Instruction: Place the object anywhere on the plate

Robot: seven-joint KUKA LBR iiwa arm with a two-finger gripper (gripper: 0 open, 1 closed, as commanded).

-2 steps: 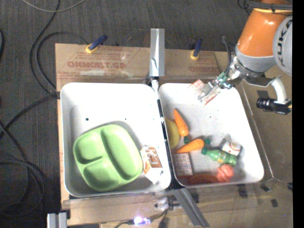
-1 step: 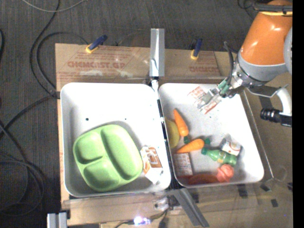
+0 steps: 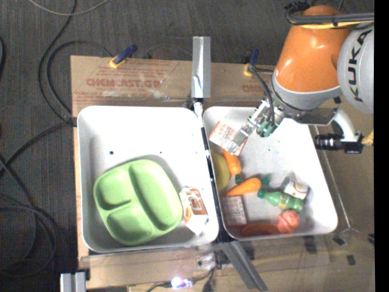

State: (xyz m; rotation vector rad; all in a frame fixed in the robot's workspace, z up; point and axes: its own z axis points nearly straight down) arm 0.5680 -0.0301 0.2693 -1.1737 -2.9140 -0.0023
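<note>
Side by side on a cardboard-covered bench (image 3: 121,81), over dark carpet (image 3: 24,224) strewn with cables (image 3: 53,44): a left bin (image 3: 91,123) and a right bin (image 3: 317,181), both white. In the left, a green divided plate (image 3: 137,202), with a small carton (image 3: 193,207) against its right edge. In the right, a toy carrot (image 3: 243,186), a green bottle (image 3: 278,198) and other pieces. At that bin's upper left, the gripper (image 3: 258,126) just beside a red-and-white packet (image 3: 226,137); claw wide or narrow, impossible to tell.

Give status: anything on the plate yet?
Done: nothing sits on the green plate; a small carton lies beside it, off its right edge. In hand: the tool hangs over the right bin, a white packet at its tip; grip unclear. Left: carry and place.
</note>
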